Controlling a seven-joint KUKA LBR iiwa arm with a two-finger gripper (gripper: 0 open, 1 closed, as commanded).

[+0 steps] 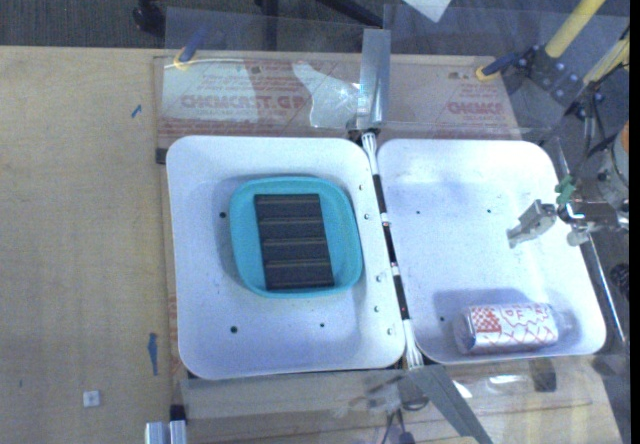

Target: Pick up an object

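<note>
Gripper: gripper (530, 222) is hovering over the right bin (440, 182), toward its right side; whether it is released or clenched, cannot tell.
Arm: reaching in from the right edge, mostly out of frame.
Object: a cylindrical package (508, 326) with red-and-white patterning is lying on its side near the front wall of the right bin, well apart from the gripper.
Left bin: left bin (200, 322) is holding a teal square dish (345, 242) with a dark ribbed block (293, 240) resting in it.
Surface: wooden surface (70, 232) is carrying both bins side by side.
</note>
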